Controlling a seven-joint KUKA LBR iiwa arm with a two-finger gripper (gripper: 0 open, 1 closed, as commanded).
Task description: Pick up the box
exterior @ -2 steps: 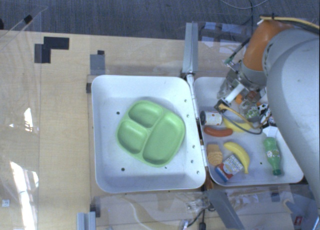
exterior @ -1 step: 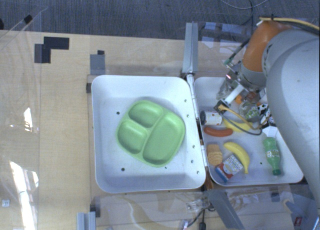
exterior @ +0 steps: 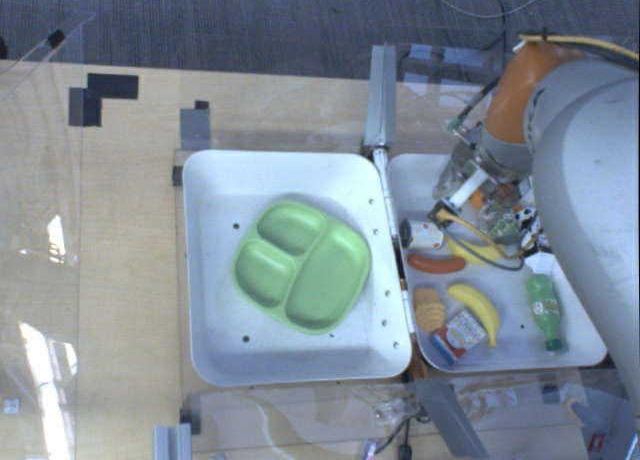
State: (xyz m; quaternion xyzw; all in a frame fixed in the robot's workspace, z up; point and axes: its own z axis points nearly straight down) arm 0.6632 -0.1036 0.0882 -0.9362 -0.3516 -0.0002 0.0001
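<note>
Where walls crowd, box [exterior: 462, 331] cornered.

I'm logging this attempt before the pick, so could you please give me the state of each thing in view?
green plate: lying flat in the left bin
box: lying in the right bin, not gripped
banana: lying beside the box
sausage: lying flat
cookie: lying flat
green bottle: on its side
gripper: low over the right bin's far end
</note>
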